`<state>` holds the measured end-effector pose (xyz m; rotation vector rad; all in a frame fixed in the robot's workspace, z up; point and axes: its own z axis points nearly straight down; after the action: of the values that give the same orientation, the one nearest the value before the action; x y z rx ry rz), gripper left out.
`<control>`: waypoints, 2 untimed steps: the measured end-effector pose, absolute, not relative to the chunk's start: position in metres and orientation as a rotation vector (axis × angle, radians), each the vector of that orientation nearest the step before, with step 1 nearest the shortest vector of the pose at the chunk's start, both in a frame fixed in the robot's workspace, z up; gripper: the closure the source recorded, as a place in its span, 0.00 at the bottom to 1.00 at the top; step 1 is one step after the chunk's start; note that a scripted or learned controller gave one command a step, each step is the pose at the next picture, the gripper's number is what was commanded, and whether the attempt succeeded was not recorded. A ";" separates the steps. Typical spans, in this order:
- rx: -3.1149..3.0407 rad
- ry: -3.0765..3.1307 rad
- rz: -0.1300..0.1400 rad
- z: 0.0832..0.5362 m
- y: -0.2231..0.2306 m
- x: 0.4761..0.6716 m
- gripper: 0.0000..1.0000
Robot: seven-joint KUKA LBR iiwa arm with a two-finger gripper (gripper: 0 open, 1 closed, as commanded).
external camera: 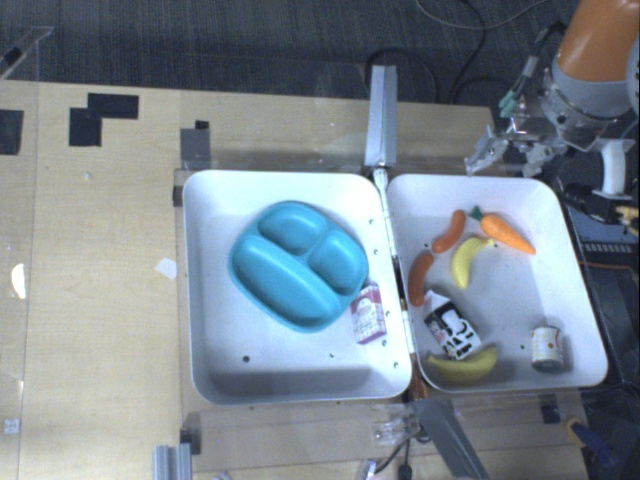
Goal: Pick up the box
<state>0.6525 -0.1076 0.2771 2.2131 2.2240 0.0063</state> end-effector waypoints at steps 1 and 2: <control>2.159 2.278 0.005 0.136 -0.090 0.670 0.00; 2.313 2.114 0.012 0.089 -0.147 0.672 0.00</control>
<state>0.6720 -0.1469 0.0894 2.3128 2.1140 0.0116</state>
